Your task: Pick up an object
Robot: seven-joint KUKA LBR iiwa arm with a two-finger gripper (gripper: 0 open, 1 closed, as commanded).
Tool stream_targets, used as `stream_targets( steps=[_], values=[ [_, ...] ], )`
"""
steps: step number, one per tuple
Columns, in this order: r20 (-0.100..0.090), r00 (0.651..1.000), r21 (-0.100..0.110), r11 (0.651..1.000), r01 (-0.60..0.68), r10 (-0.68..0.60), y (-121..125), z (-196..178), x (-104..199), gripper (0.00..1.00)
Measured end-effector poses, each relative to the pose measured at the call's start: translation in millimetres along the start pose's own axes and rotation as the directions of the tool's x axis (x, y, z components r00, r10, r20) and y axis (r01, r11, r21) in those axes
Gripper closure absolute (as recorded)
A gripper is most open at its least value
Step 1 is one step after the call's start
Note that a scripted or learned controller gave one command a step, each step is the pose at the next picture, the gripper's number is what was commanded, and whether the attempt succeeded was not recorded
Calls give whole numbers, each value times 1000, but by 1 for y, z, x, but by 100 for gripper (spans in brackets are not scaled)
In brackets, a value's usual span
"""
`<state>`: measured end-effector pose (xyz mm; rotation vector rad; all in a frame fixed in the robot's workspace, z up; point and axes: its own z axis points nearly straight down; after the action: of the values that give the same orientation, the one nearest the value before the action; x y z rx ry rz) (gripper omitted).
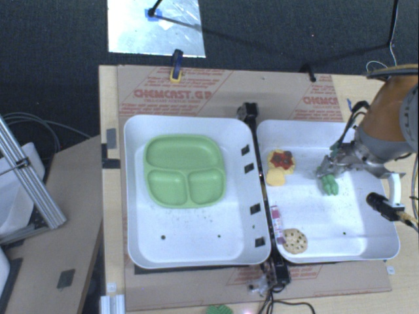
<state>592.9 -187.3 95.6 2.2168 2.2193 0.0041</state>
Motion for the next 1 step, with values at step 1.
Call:
stream_targets(
  steps=[1],
  values=[
    [-3,1000,17,1000,10,-10,77,11,56,100]
  ],
)
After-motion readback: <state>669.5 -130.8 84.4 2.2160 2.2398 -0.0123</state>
